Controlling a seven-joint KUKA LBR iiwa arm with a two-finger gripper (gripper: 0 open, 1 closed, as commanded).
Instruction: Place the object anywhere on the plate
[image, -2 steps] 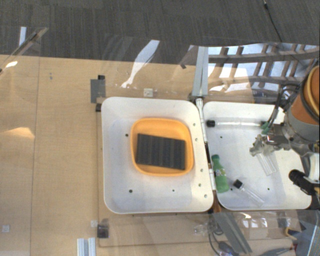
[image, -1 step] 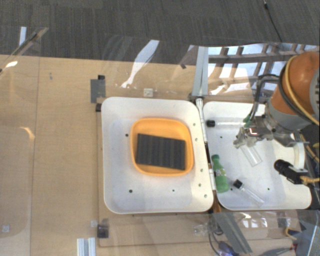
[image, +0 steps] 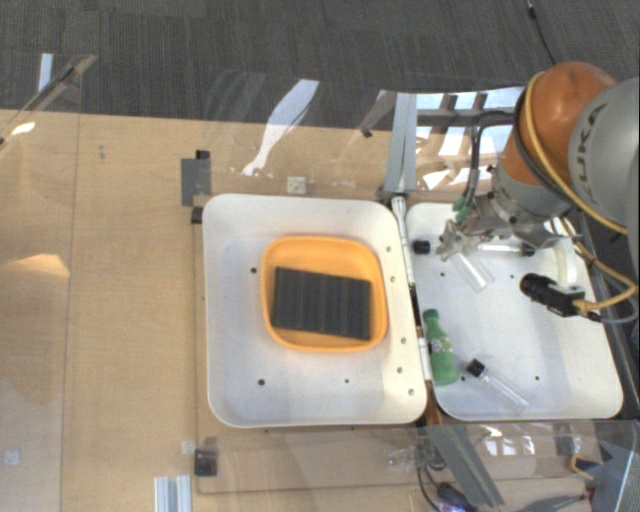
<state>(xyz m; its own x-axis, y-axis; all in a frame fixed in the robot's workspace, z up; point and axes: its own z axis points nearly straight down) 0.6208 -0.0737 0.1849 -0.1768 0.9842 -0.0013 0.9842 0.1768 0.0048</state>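
Note:
An orange plate (image: 268, 300) lies in the middle of the left bin (image: 230, 370). A dark grey ridged rectangle (image: 322, 303) rests flat on it. In the right bin (image: 570, 385), a small green bottle (image: 438, 346) lies against the left wall. A clear tube with a black cap (image: 492, 382) lies just to the bottle's right. My gripper (image: 464, 250) hangs low over the far left part of the right bin, well above the bottle in the view and apart from it. Nothing shows in its grasp.
A small black piece (image: 422, 246) sits near the right bin's far left corner. A black cylinder with a yellow cable (image: 550, 291) hangs from the arm over the right bin's right half. The divider between the bins (image: 412, 300) runs beside the bottle.

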